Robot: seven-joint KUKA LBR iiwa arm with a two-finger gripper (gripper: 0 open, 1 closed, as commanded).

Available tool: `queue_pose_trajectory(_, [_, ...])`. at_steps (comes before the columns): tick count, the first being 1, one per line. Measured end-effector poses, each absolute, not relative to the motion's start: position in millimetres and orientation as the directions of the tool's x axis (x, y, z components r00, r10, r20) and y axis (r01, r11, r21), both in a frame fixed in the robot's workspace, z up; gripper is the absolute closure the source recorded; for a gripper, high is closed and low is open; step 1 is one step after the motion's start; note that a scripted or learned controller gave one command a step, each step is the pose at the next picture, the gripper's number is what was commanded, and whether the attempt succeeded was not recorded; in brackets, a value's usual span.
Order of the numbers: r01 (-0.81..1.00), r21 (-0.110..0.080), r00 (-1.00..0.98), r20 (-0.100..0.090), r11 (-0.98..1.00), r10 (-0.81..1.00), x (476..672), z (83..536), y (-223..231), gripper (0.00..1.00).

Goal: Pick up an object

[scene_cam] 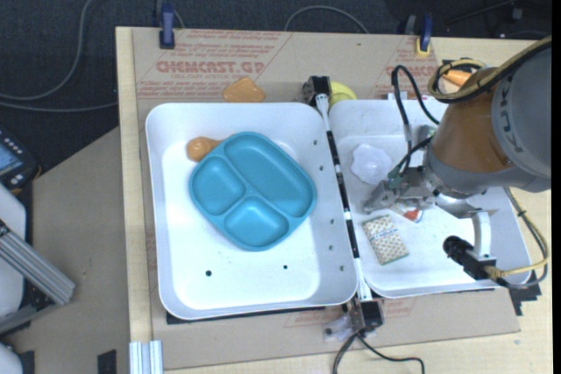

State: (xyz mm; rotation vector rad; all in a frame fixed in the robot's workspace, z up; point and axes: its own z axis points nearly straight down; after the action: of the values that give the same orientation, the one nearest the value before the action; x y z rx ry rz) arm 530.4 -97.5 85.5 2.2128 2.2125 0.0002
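My gripper (392,191) is low in the right bin (438,276), at its left middle, under the grey arm with the orange band. A clear plastic cup (370,162) lies just above and to the left of it. A small speckled packet (386,239) lies just below it, toward the front of the bin. A bit of something red (412,214) shows right under the gripper body; what it is I cannot tell. The arm hides much of the right bin.
The left bin (254,285) holds a blue divided plate (252,188) and a small orange piece (200,148) at the plate's upper left. Behind the bins on the bench lie an orange object (244,89), a yellow one (341,92) and another orange one (452,77).
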Motion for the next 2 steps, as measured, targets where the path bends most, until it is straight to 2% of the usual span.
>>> queue_pose_trajectory(1, [1.0,0.011,0.001,-0.002,0.0,1.0,559.5,88.8,-138.7,0.0])
queue_pose_trajectory(2, [1.0,0.012,0.0,-0.005,0.0,1.0,603.0,89.2,-183.2,0.0])
